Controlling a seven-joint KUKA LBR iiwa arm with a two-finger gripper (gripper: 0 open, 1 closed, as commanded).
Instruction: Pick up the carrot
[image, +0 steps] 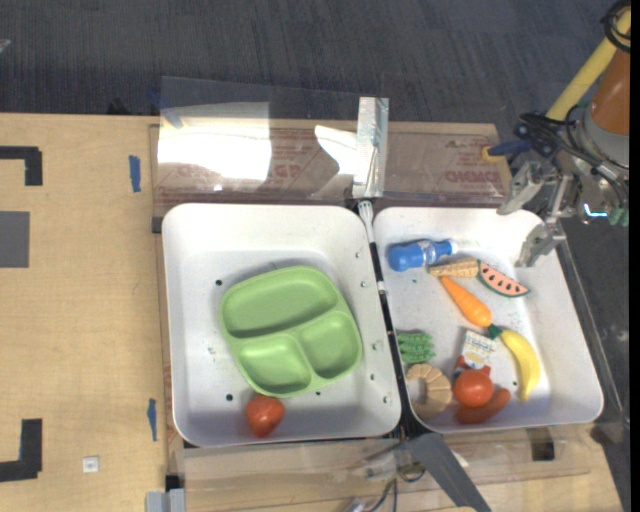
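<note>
The carrot (468, 300) is a short orange cone lying at a slant in the middle of the right bin (578, 400), its tip pointing to the upper left. My gripper (527, 228) hangs over that bin's far right corner, up and to the right of the carrot and well apart from it. Its two grey fingers (540, 243) stand apart, open, with nothing between them.
Around the carrot lie a blue bottle (418, 254), a bread slice (453, 268), a watermelon wedge (503, 280), a banana (523, 362), a small carton (478, 347), a red fruit (475, 388), greens (416, 346) and a mushroom (430, 385). The left bin (190, 260) holds a green divided plate (290, 328) and a tomato (264, 413).
</note>
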